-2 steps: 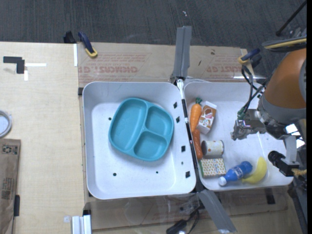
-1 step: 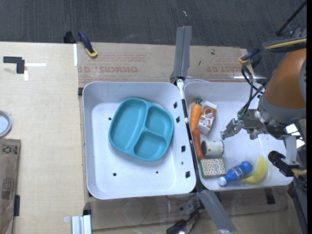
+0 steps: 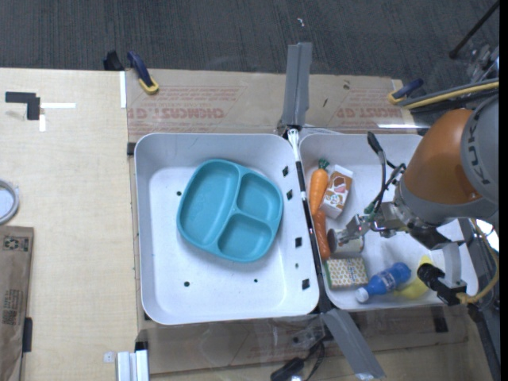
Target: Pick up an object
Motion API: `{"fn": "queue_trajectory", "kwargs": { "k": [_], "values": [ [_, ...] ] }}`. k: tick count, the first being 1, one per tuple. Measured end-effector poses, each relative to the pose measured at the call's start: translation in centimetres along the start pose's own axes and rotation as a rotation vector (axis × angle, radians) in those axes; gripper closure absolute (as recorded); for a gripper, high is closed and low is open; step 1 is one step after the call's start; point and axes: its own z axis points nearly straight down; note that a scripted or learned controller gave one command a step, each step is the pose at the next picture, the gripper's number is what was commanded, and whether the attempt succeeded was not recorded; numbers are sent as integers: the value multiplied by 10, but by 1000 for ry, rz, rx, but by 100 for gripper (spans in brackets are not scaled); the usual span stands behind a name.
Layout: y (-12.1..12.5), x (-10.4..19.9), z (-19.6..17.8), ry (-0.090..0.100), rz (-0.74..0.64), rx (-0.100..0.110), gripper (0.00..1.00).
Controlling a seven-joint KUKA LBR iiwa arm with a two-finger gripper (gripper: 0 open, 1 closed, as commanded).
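Camera view, from above: the grey arm (image 3: 456, 165) with its orange band reaches in from the right and bends down over the right bin (image 3: 413, 145), its hand (image 3: 352, 234) low near that bin's left side, just over a small dark object (image 3: 346, 252) that I cannot identify. Whether the hand is open or closed, or has hold of anything, cannot be told. Just beside it lie an orange carrot (image 3: 317, 190), a small carton (image 3: 338, 191) whose print is too small to read, a checked packet (image 3: 347, 273) and a blue bottle (image 3: 386, 280). The left bin (image 3: 159, 292) bears a teal divided plate (image 3: 230, 210). Cardboard on the worktop (image 3: 63, 197) behind the bins carries red lettering (image 3: 186, 111), seen upside down and not clearly legible.
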Motion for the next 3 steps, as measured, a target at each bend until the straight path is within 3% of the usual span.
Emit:
{"fn": "queue_trajectory", "kwargs": {
  "k": [1, 2, 3],
  "values": [
    [101, -29, 21, 1, -133, 12, 0],
    [99, -28, 16, 4, -135, 26, 100],
    [52, 87, -125, 3, -191, 20, 100]
  ]
}}
